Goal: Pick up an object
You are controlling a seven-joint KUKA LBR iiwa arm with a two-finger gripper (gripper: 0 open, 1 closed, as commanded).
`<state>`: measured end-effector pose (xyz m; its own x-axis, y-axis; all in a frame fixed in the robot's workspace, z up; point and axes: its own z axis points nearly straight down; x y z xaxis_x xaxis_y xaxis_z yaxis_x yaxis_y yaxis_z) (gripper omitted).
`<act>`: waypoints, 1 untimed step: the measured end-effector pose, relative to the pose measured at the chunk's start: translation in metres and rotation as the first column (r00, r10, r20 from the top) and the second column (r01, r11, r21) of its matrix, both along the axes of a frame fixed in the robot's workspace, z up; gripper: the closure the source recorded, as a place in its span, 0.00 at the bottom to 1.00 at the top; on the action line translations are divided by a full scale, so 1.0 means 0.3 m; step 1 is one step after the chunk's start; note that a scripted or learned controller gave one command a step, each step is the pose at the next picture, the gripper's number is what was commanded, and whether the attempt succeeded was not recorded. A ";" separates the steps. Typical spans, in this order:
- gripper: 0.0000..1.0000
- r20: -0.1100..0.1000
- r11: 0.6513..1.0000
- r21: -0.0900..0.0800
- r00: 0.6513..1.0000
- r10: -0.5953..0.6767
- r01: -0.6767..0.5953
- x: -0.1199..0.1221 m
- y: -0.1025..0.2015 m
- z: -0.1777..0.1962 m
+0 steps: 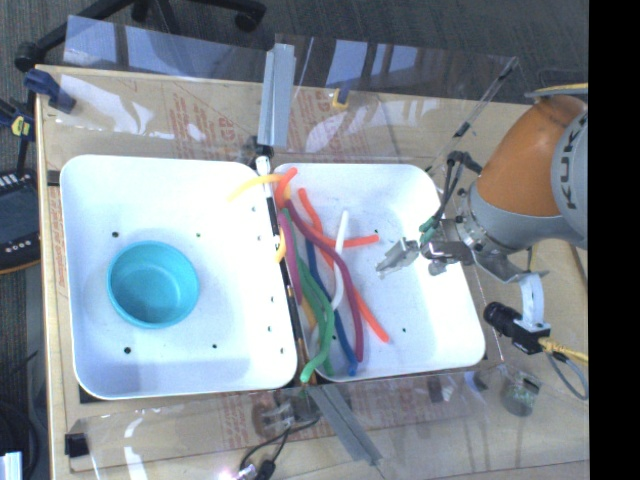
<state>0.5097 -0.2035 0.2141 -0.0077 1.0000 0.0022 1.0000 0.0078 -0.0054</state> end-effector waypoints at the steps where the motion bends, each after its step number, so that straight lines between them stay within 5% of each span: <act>1: 0.00 0.006 0.999 -0.001 0.999 0.032 -0.032 -0.052 0.087 -0.388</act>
